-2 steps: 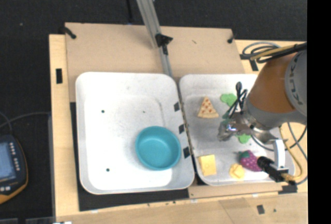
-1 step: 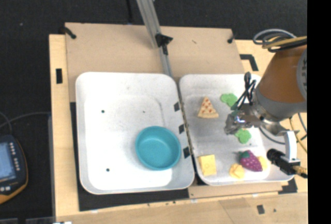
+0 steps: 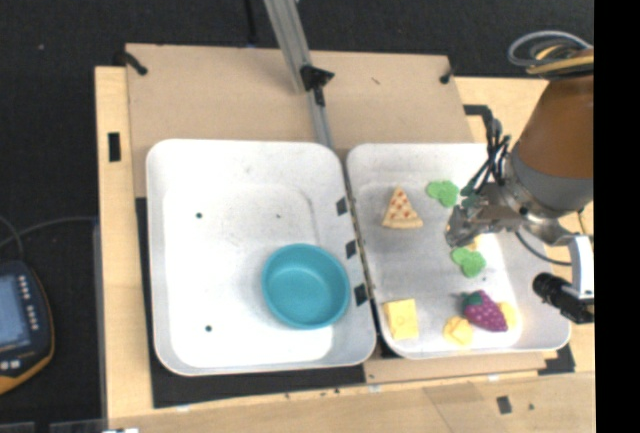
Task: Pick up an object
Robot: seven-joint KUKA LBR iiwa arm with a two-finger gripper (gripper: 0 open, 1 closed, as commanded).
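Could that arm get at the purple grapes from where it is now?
Probably yes. The gripper hangs over the same bin as the grapes, which lie uncovered, though yellow pieces crowd beside them.

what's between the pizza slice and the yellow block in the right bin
Bare white bin floor: in the camera view nothing lies between the pizza slice and the yellow block in the right bin.

You have two white bins (image 3: 240, 171) in smooth plastic, scuffed and speckled. Your blue bowl (image 3: 305, 284) looks matt plastic. The bench (image 3: 230, 91) reads as bare unfinished wood; the slanted rail (image 3: 285, 11) is dull metal.
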